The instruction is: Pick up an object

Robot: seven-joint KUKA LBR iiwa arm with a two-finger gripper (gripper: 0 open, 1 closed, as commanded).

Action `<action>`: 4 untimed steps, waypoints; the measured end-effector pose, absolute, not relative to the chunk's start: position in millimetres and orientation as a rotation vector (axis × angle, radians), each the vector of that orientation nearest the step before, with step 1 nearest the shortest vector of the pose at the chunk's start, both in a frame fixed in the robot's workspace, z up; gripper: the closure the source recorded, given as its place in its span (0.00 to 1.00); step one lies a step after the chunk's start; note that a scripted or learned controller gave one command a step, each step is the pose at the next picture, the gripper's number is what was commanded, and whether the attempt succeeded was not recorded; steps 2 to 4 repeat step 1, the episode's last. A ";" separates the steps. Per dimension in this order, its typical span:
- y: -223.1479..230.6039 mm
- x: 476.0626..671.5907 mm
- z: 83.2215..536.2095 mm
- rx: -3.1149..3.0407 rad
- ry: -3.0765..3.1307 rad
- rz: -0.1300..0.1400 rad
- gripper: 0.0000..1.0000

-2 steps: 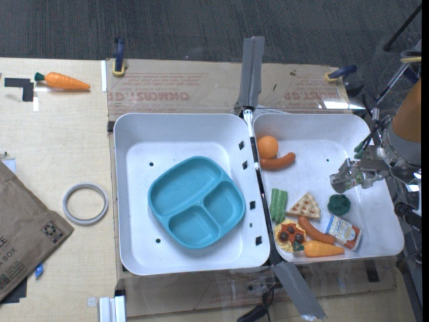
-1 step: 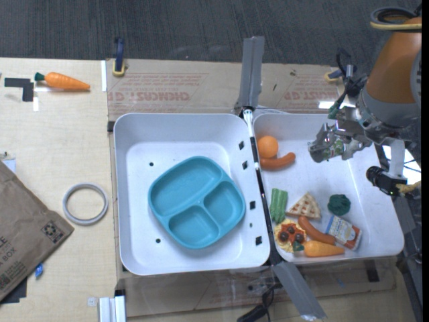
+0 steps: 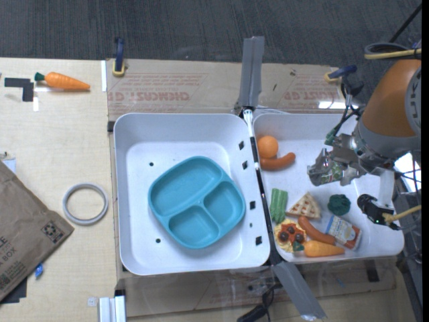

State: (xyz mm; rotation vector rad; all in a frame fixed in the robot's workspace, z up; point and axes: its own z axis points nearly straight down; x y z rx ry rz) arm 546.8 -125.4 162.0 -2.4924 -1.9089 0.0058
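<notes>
My gripper (image 3: 324, 173) hangs over the middle of the right bin (image 3: 295, 123), reaching in from the right. Below and around it lie toy foods: an orange ball (image 3: 267, 145), an orange-red sausage (image 3: 279, 160), a green piece (image 3: 279, 204), a sandwich wedge (image 3: 305, 204), a pizza slice (image 3: 290, 235), a red sausage (image 3: 313, 229), a toy carrot (image 3: 322, 249), a small carton (image 3: 343, 231) and a dark green object (image 3: 339, 203). I see nothing between the fingers. The gripper stands just above and right of the sandwich wedge.
The left bin (image 3: 134, 200) holds a blue divided plate (image 3: 196, 201). Outside the bins, on the bench at left, lie a carrot (image 3: 62, 81), a grey ring (image 3: 85, 202) and a cardboard box (image 3: 23, 233). Clamps (image 3: 118, 58) sit at the back edge.
</notes>
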 end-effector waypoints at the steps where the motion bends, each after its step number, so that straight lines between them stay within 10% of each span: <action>1: -41.4 593.9 190.8 -2.447 -1.969 0.004 1.00; 4: -41.4 593.9 190.8 -2.447 -1.969 0.004 1.00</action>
